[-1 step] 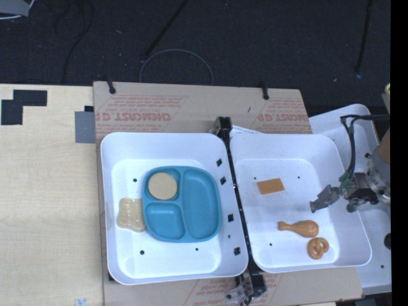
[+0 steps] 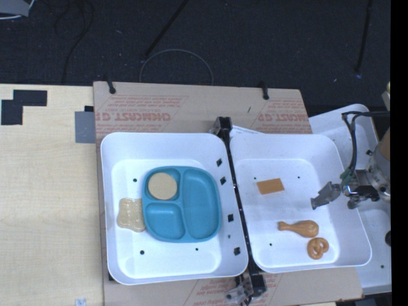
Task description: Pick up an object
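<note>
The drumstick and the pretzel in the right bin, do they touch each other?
Apart. The camera view shows a strip of white bin floor between the drumstick and the pretzel.

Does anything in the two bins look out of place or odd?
One thing: the pale beige toast-shaped piece lies on the left bin's floor, against the blue divided plastic tray, not in a compartment like the round tan disc.

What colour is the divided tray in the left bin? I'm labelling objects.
Blue, seen clearly in the camera view: tray.
</note>
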You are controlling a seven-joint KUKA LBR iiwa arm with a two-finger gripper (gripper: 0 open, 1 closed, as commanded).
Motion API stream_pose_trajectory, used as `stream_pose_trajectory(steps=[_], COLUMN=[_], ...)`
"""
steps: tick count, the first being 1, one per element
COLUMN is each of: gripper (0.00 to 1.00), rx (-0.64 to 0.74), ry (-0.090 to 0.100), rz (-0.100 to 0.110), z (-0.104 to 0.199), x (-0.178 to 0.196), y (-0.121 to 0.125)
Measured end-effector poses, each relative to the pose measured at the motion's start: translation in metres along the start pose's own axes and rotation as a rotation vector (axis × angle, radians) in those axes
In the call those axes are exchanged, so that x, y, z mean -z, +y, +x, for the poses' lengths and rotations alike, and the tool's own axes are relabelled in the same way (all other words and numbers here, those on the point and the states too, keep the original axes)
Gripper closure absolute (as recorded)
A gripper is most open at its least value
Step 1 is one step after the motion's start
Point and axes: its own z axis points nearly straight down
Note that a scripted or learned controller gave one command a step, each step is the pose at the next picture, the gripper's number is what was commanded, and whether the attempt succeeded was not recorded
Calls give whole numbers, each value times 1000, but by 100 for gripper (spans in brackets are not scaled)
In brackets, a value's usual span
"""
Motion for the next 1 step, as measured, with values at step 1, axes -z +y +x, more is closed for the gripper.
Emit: stream_pose_trajectory(steps=[1], gripper=[0], rx=[0], ry=[2], rz=[5], z=[-1], x=[-64], y=[1])
